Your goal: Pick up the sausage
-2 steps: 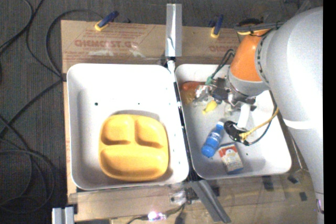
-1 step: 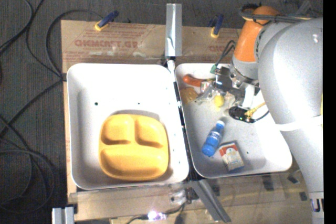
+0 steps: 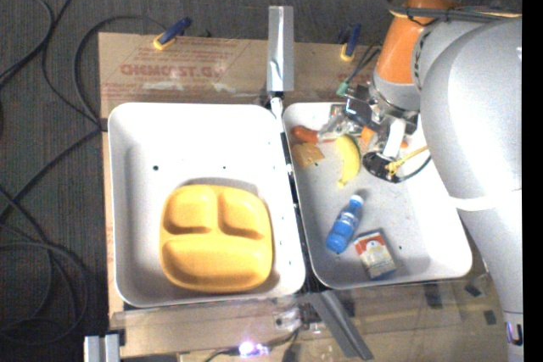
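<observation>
Camera view puts your sausage (image 3: 305,133) at the right bin's (image 3: 424,263) far-left corner, a banana (image 3: 347,158) just beside. The gripper (image 3: 339,121) hovers close; whether it's open or closed you cannot tell. Crowding risks snagging the banana instead.

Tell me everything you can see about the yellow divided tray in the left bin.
The yellow tray lies flat on the floor of the left bin, toward the near right part. It looks like smooth moulded plastic, with rounded corners and three shallow compartments: two smaller ones on the far side and one wide one on the near side. All three compartments look bare. It sits right way up, close to the bin's near wall. Nothing else touches it; the tool is over the right bin, far from it.
</observation>
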`<action>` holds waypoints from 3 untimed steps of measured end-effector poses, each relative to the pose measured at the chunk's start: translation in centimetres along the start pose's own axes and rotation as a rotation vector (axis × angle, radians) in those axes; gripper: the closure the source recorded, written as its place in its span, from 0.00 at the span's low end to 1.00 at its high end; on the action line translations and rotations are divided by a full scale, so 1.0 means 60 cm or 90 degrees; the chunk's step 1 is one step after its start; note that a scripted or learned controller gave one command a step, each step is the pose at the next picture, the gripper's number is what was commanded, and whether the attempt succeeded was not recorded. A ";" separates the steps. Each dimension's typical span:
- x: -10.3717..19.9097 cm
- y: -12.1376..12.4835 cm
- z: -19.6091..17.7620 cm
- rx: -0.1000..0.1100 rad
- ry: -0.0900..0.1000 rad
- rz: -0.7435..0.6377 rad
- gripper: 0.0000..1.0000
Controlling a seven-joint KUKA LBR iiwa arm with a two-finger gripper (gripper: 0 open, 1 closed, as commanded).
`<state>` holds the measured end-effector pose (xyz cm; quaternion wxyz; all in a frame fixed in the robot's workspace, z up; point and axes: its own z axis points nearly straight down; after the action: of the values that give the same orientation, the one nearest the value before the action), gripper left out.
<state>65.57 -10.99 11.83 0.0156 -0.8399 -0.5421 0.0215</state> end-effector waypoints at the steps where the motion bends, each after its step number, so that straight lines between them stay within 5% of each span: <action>1: -0.048 -0.017 -0.043 -0.031 0.007 -0.089 0.00; 2: 0.032 0.007 -0.005 -0.031 0.003 -0.273 0.00; 3: 0.032 0.007 -0.005 -0.032 0.003 -0.273 0.00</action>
<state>66.75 -9.42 12.07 0.0002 -0.7058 -0.7084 0.0027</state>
